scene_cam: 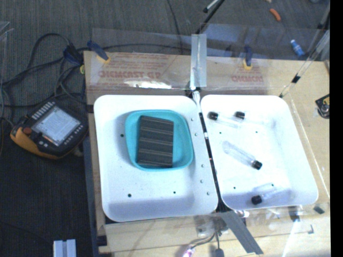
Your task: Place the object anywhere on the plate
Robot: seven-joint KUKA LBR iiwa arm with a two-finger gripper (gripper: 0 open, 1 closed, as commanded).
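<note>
At the near edge of the worktop [311, 84], the right bin [300, 159] holds clear tubes with black caps: one [263, 194] by its near rim, one [242, 157] in the middle, and two [225, 118] end to end near its far-left corner. In the left bin [107, 197] sits a teal plate [185, 143], and a dark ribbed block [155, 141] lies flat on it, covering most of its middle. The claw's state I cannot tell.

To my eye the block already rests on the plate, so the placing looks done. Any further move should come straight down and clear of the plate's rim, so nothing gets nudged.

Along the worktop's far edge a plastic sheet carries reddish mirrored lettering, too faint to read.
</note>
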